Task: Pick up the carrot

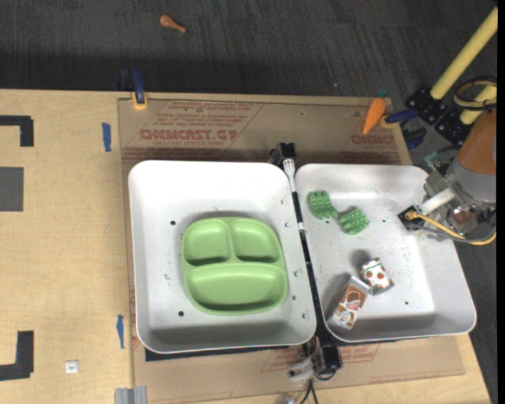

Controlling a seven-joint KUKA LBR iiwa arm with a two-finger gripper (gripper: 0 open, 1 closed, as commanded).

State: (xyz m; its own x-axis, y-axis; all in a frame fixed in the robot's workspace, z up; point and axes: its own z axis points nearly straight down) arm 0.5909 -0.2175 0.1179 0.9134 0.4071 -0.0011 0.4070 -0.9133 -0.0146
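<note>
The carrot [374, 114], small and orange with a green top, lies on the cardboard sheet behind the right bin [410, 180], outside it and near its back rim. My gripper [464, 219] hangs at the right bin's right edge, roughly level with the bin's middle, well to the right of the carrot and nearer the camera. The wrist above it hides its tips.
In the right bin lie two green knobbly pieces [319, 203] [353, 220] and two small printed cartons [377, 276] [351, 304]. A green divided plate [233, 263] fills the left bin [150, 237]. A small orange scrap [171, 24] lies on the dark floor beyond the bench.
</note>
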